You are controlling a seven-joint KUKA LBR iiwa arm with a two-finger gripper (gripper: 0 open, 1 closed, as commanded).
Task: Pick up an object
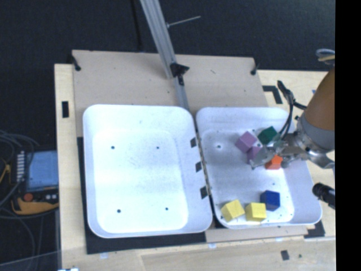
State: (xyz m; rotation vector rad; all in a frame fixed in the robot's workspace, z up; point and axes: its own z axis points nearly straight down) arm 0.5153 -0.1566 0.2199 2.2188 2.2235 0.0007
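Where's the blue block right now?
The blue block sits in the right-hand bin near its front edge, just right of the two yellow blocks and below the orange block by the gripper.

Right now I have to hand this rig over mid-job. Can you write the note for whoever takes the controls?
Hand: low in the right white bin, among the cluster at its upper middle. Whether it grips anything cannot be judged from this view.
Objects, all in the right bin: purple block, green block and small orange block right around the hand; blue cube and two yellow blocks near the front edge.
Done: the arm has reached the cluster.
Left: no object is visibly lifted; confirm a grasp, then raise it.
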